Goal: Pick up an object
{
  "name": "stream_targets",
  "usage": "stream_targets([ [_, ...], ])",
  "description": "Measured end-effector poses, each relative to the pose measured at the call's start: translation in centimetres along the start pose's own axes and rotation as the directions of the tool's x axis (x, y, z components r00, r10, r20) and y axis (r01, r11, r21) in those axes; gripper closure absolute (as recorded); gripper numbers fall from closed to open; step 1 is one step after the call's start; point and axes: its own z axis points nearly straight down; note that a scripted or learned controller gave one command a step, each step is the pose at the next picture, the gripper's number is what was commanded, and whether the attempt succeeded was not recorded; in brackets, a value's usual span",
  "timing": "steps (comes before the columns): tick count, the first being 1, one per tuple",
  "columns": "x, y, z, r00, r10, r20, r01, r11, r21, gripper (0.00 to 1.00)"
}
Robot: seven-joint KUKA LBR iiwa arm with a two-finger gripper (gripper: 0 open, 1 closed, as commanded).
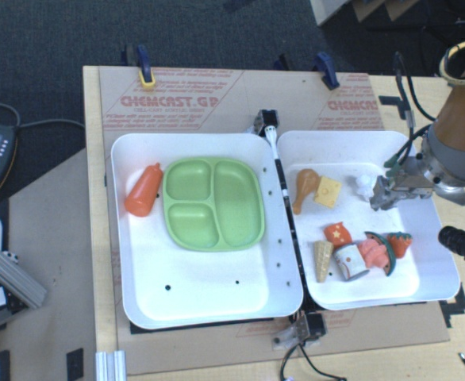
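The right bin (431, 284) holds several toy foods. A brown drumstick (305, 186) and a yellow cheese wedge (328, 192) lie at its upper left. A small white piece (363, 184) rests just left of my gripper (380, 197), which hangs low over the bin's upper right part. Below it lie a red piece with a star (337, 233), a tan cone (322, 259), a grey can (351, 262), a pink piece (374, 252) and a red and green strawberry-like piece (399, 244). Nothing shows clearly in the gripper.
The left bin (201, 292) bears a green divided plate (214, 203) and an orange bottle (144, 190) at its left side. A black-dotted divider rim (284, 205) runs between the bins. Cables trail behind the arm at the right.
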Motion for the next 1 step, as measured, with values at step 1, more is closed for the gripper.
stream_targets([
  [1,3.88,-3.84,-0.49,1.0,0.0,0.0,0.0,1.0,0.0,1.0],
])
